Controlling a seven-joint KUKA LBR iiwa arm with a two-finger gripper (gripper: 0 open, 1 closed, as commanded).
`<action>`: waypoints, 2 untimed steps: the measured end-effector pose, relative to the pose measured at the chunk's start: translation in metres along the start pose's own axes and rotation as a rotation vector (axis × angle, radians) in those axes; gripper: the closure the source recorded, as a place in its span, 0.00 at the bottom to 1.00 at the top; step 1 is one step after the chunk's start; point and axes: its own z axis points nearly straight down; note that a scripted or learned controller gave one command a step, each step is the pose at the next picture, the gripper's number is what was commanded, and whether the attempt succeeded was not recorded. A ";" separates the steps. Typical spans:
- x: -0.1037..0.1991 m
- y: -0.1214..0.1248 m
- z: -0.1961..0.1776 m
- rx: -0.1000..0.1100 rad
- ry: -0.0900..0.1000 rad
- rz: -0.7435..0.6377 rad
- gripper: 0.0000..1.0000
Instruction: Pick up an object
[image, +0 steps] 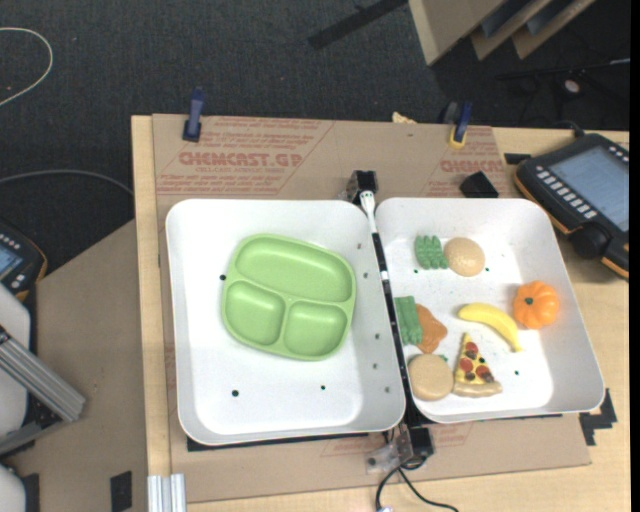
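Camera view is showing the tabletop (300, 150) carrying two white bins, their edges touching. The view's left bin (200, 380) is holding a green divided plate (290, 297) with bare floor around it. The right bin (560, 250) is crowding a banana (490, 322), pumpkin (536, 304) and pizza slice (474, 368) together. I cannot tell the hand's state.

Bench board (300, 150): brown, printed.
Blue clamp (193, 116): board's far-left edge.
Second clamp (460, 124): far-right edge.
Handheld pendant (585, 192): right of board.
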 end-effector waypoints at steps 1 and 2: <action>-0.003 0.000 0.067 0.003 0.002 -0.001 1.00; -0.003 0.000 0.099 0.000 0.001 -0.002 1.00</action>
